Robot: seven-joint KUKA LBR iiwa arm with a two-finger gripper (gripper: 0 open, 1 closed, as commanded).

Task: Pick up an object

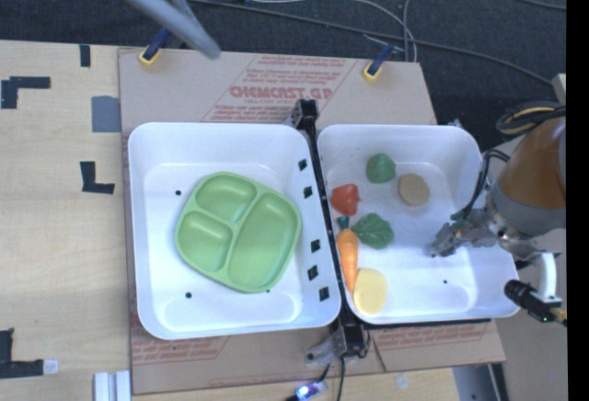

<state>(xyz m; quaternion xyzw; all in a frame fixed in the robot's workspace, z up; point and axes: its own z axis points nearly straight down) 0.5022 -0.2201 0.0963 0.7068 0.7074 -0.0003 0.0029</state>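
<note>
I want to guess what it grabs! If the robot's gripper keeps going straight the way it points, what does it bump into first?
Probably the dark green leafy toy vegetable. The gripper points left across the right white bin, though depth is unclear and it may meet the floor first.

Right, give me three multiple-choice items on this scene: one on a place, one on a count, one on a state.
1. Where does the green plate lie?
A. In the left bin
B. In the right bin
C. On the cardboard behind the bins

2. How many food items lie in the right bin?
A. Three
B. Six
C. Nine

3. What is the state of the gripper?
A. Holding the carrot
B. Holding the plate
C. Low over the right bin, nothing seen between its fingers

Answers: 1 A, the plate sits in the left bin. 2 B, six pieces are clustered in that bin's left half. 3 C, the gripper is right of the food with no item in it.
</note>
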